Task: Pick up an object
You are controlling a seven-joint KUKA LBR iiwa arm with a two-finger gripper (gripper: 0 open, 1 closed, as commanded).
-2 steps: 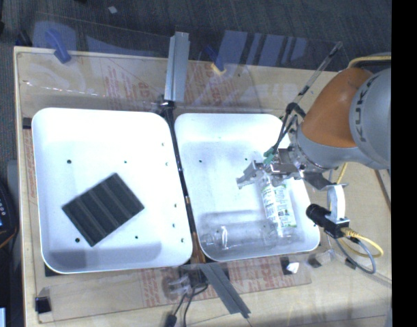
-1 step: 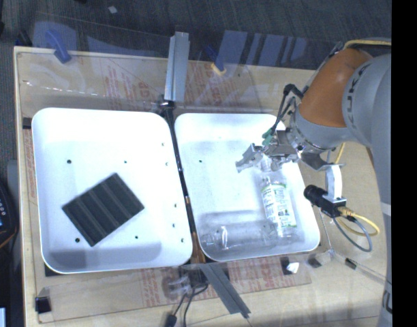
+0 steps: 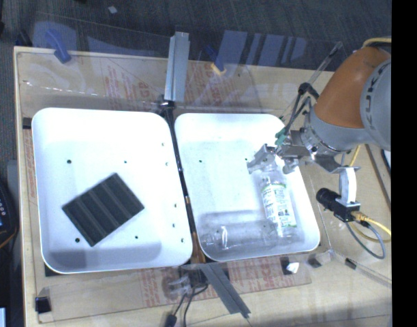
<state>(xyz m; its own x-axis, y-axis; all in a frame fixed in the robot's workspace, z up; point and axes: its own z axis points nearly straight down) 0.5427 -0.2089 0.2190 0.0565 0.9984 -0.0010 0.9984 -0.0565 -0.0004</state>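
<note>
A black ribbed flat block (image 3: 103, 208) lies at a slant in the left bin (image 3: 52, 125). In the right bin (image 3: 215, 131), a clear bottle with a green and white label (image 3: 276, 206) lies lengthwise by the right wall. A second clear bottle (image 3: 236, 235) lies across the front of that bin, and the two touch at the front right corner. My gripper (image 3: 265, 161) hangs over the right part of the right bin, just above the cap end of the labelled bottle. Nothing shows held in it.
A grey metal bar (image 3: 176, 67) stands behind the seam between the bins, and another (image 3: 222, 293) lies in front of it. The arm's orange band (image 3: 351, 90) is over the bench to the right of the bins.
</note>
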